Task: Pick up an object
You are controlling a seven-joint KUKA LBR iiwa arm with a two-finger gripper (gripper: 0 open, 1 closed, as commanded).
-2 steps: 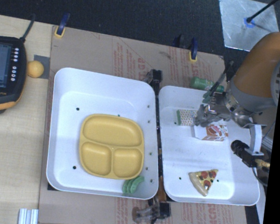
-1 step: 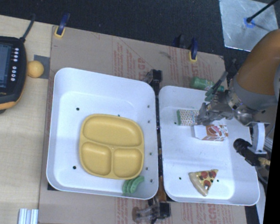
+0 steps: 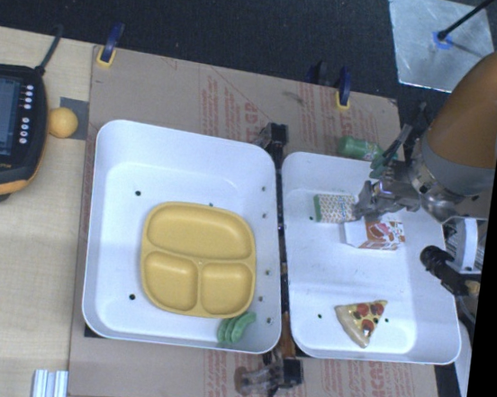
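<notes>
Lowering onto a flat packet calls for a straight, slow descent, so the gripper (image 3: 377,201) would do best to centre itself over one item and close only once the fingers straddle it, since thin packets lying against the bin floor slip easily. The gripper hangs over the far part of the right bin (image 3: 429,346), and whether it is released or clenched cannot be told, as the wrist and cabling hide its tips; nothing is seen caught in it. Just under it and slightly toward the near side lies the red packet (image 3: 382,234), touching or nearly touching it. The green packet (image 3: 331,207) sits just beside it, toward the left bin. The pizza slice (image 3: 361,319) lies well apart, toward the bin's near edge.
</notes>
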